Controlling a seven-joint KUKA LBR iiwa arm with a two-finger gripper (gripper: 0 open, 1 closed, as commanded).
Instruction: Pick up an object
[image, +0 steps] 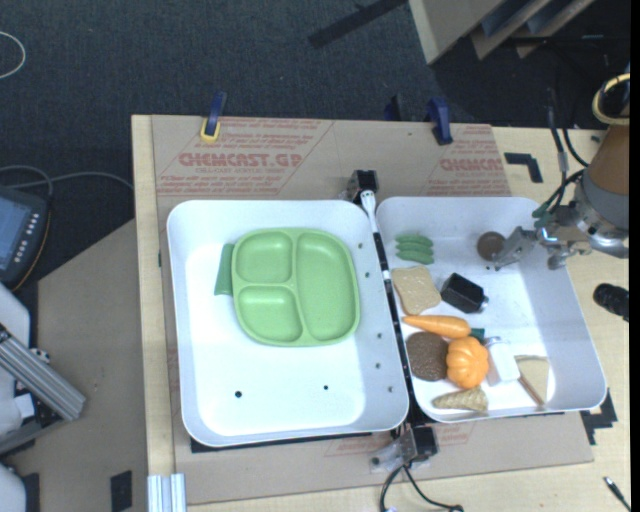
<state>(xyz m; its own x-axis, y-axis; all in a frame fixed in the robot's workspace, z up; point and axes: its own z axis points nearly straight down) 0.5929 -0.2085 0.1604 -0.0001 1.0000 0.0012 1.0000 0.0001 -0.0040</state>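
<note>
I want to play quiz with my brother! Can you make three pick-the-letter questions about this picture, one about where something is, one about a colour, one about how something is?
1. Where is the green tray?
A. left bin
B. right bin
C. on the floor

2. What colour is the pumpkin?
A. blue
B. orange
C. pink

3. How is the end effector placed?
A. pressed on the tray
B. over the right bin, by the brown ball
C. gripping the carrot

Answers: 1 A, the tray lies in the left bin. 2 B, it is plainly orange. 3 B, it sits at the right bin's upper part beside the ball, apart from the carrot.
</note>
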